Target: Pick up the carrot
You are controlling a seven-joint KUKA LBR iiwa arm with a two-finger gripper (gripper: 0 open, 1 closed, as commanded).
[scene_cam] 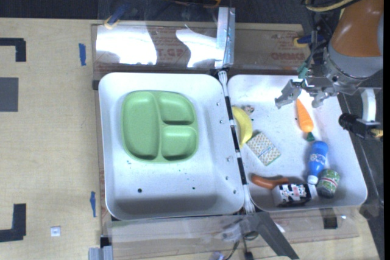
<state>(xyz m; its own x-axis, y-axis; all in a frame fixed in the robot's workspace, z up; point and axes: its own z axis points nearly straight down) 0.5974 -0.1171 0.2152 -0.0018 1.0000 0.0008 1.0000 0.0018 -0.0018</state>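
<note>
Nearest the camera, a cow-print toy, a sausage, a can and a bottle are seen low in the right bin. Farther back, the carrot is seen lying on the bin floor. Above it the gripper is held with jaws spread wide, and nothing is gripped. The carrot is not yet grasped; descent, closing and lifting are judged to be left.

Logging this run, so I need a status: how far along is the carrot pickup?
Done: the arm has reached the right white bin, and the gripper sits directly above the orange carrot. In hand: nothing shows as held; the carrot lies on the bin floor with its upper end at the gripper. Left: grasping the carrot and lifting it clear.
</note>
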